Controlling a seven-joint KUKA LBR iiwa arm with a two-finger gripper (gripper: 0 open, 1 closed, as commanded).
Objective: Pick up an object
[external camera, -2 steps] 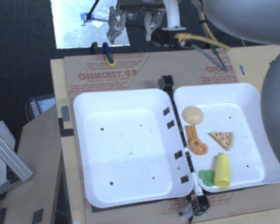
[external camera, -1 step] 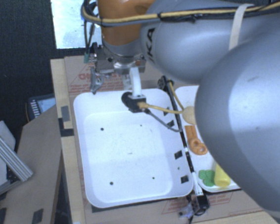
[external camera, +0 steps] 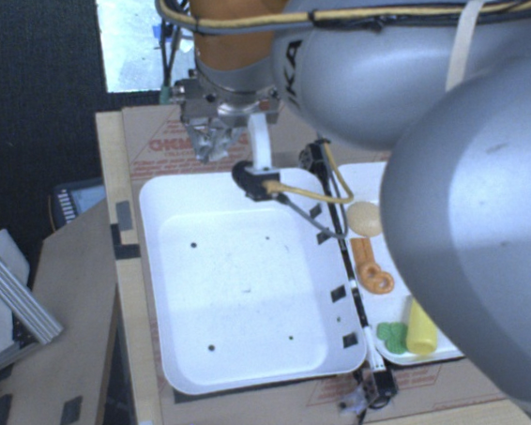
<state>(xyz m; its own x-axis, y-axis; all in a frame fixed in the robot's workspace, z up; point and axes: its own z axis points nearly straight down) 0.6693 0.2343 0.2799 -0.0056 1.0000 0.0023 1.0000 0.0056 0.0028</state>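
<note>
My gripper (external camera: pixel 209 145) hangs over the cardboard just beyond the far rim of the left bin (external camera: pixel 246 294), near that bin's far middle. Nothing shows in it. The loose objects lie in the right bin (external camera: pixel 372 181), along its left side: a beige rounded piece (external camera: pixel 363 217), an orange looped piece (external camera: pixel 374 276) in front of it, then a yellow piece (external camera: pixel 420 327) and a small green one (external camera: pixel 392 337) at the near corner. The arm's grey body hides most of the right bin.
A brown cardboard sheet (external camera: pixel 160 152) lies under both bins. A divider with black clips (external camera: pixel 345 264) runs between the bins. An aluminium rail (external camera: pixel 10 290) leans at the far left, off the bench.
</note>
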